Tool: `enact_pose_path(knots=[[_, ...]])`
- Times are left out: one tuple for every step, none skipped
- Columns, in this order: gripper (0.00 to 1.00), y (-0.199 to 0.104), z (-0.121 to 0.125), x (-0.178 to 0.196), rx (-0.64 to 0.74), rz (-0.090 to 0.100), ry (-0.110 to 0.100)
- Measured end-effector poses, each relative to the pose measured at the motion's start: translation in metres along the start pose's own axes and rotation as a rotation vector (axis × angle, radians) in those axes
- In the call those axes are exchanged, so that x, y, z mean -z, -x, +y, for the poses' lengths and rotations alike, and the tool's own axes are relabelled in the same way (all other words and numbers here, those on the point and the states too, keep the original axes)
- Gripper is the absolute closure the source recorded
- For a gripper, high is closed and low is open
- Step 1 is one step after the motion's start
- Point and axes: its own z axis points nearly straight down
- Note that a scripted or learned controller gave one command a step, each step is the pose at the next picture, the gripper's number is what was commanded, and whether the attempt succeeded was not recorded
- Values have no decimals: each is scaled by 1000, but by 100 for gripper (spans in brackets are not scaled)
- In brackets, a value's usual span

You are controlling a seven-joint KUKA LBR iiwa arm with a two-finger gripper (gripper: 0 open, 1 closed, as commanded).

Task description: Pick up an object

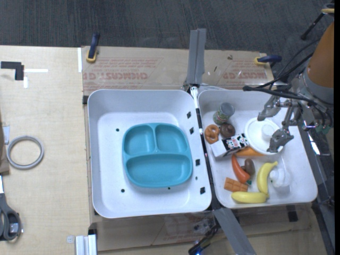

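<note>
i reach in from the right, my grey arm with its orange band [324, 62] up at the bench's far right corner and my wrist tilted down over the right bin [305, 198]. my gripper [272, 122] hangs above that bin's right half with its fingers spread apart, one finger [265, 110] toward the back and the other [280, 138] lower, over the white bowl [260, 133]. nothing sits between them.

the objects lie clustered in the right bin: a small can [225, 112], a glazed doughnut [211, 133], a dark round piece [228, 130], a black-and-white carton [230, 144], an orange carrot [249, 152], a red pepper [239, 169], two bananas [264, 177] near the front, and a clear cup [280, 177] beside them.

the left bin [101, 158] holds a blue divided plate [157, 154]. a grey tape ring [24, 152] lies on the wooden bench to the left.
</note>
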Motion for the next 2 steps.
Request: enact_pose_path(knots=[[0,13,-17,-144,74,-15,-3],[0,-36,-3,-156,-55,-51,-9]])
